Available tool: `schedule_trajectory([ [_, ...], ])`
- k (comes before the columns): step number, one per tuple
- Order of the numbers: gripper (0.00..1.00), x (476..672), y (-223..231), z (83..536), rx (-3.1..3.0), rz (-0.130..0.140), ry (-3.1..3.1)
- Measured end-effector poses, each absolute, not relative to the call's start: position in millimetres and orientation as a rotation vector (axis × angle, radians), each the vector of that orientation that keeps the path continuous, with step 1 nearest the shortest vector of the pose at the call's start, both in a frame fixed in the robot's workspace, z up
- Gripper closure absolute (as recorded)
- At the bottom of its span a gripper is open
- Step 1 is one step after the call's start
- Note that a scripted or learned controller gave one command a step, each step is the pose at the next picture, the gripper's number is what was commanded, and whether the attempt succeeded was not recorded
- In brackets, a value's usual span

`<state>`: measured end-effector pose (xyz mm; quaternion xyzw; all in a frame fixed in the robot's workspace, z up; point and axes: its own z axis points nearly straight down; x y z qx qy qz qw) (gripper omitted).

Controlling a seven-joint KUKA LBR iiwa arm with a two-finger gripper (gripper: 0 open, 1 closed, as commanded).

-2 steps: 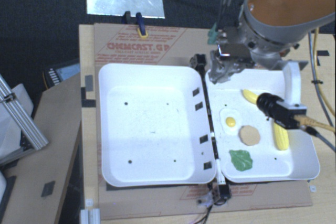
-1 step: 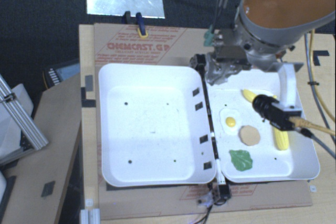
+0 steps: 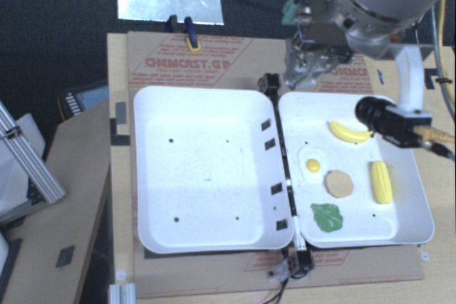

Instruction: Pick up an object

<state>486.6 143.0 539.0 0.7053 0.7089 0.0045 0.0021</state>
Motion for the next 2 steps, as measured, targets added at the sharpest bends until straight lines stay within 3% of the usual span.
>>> schedule_trajectory([
  [1,1.00,486.6,48.9,485.0,2.230,-0.004,2.212],
  [2,1.00,510.5,105.7,538.1,2.210,0.013,2.228],
])
